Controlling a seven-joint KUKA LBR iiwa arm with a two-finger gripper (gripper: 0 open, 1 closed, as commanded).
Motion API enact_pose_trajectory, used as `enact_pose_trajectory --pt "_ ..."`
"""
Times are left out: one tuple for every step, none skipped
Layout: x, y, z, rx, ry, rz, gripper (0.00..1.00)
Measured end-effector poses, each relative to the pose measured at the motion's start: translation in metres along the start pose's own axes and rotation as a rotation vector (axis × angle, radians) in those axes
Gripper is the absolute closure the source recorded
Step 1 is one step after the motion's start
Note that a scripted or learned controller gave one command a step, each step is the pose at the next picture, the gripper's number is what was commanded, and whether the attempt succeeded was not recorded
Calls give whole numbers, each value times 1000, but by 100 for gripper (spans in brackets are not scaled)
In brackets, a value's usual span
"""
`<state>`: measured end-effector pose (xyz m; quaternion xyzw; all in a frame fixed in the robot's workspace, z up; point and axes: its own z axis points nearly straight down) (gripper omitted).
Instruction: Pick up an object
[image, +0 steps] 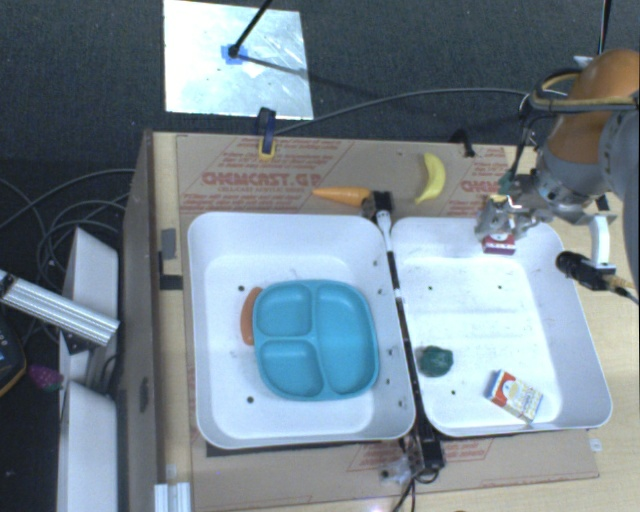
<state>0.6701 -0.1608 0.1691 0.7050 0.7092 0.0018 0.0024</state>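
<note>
Bench on dark carpet bore cardboard sheet (300, 170) and two white bins: left bin (215, 250), right bin (580, 340). Gripper (497, 225) stood over right bin's far edge, small red-and-white object (498, 244) just beneath fingers; grip not discernible, finger spread cannot tell. Arm cut off at right. Left bin: one blue divided plate (315, 337), one sausage (246, 314) partly hidden beside it. Right bin: one green lump (435, 360), one small carton (514, 395). Behind bins: one carrot (340, 196), one banana (432, 177).

You can read red print on the brown cardboard sheet (300, 165) under the bins, toward twelve o'clock: roughly "CHEMCAST", then letters like "G.P". The small box (515, 396) at five o'clock carries print too small to read.
</note>
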Motion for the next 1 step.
enact_pose_trajectory --pt "45 -39 -39 2 1 0 100"
